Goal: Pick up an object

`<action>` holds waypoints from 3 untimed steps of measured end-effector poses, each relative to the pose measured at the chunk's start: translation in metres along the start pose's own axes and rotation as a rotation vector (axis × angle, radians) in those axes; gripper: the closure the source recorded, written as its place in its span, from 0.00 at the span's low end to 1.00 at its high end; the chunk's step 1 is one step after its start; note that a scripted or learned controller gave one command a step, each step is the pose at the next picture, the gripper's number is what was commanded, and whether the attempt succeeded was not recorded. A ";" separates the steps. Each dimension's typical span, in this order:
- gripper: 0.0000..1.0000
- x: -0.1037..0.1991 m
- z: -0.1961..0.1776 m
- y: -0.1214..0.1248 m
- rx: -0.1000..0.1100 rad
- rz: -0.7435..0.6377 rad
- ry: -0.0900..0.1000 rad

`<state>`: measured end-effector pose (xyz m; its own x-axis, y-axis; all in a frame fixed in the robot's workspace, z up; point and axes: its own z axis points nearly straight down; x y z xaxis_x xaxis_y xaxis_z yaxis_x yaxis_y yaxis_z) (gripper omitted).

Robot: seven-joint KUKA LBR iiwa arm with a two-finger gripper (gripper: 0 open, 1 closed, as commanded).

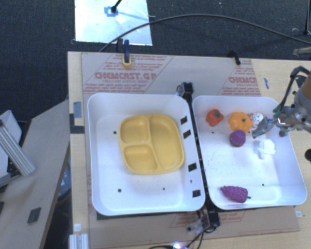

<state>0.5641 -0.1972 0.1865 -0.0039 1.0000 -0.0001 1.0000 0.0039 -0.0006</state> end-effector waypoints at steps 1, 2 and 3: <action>0.00 0.007 0.045 0.005 0.000 -0.002 0.000; 0.00 0.007 0.097 0.005 0.000 0.002 0.000; 1.00 0.007 0.084 0.007 -0.005 0.002 -0.002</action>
<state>0.5705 -0.1904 0.1030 -0.0024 1.0000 -0.0016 1.0000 0.0024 0.0043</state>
